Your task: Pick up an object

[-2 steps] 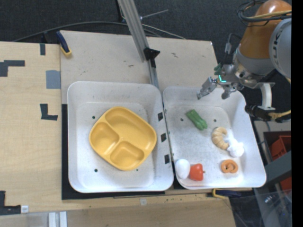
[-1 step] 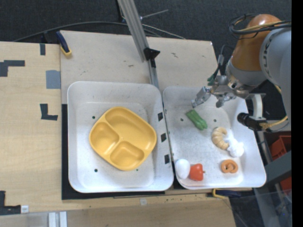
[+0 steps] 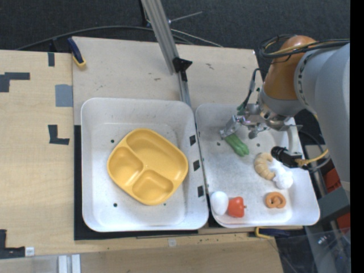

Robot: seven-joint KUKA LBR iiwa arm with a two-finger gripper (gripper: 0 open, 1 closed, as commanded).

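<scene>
A green toy vegetable [image 3: 238,145], maybe a pickle or pepper, lay in the right bin [image 3: 227,112], near its top half. The gripper [image 3: 234,127] was right over the vegetable's upper end and seemed to touch it. I could not tell if its jaws were apart or squeezed together, and I could not see the green thing between them. The big grey arm [image 3: 321,78] with its orange band [image 3: 282,73] reached in from the right side.

Lower in the same bin lay a tan croissant [image 3: 264,166] touching a white lump [image 3: 282,178]. Near the bottom edge sat a small orange pretzel ring [image 3: 275,200], a red toy pepper [image 3: 236,207] and a white egg [image 3: 218,201], with the egg and pepper side by side.

The left bin [image 3: 96,152] held a yellow plate [image 3: 148,166] with three sections. A grey pole [image 3: 165,33] slanted across the wooden bench [image 3: 34,152] above the bins.
</scene>
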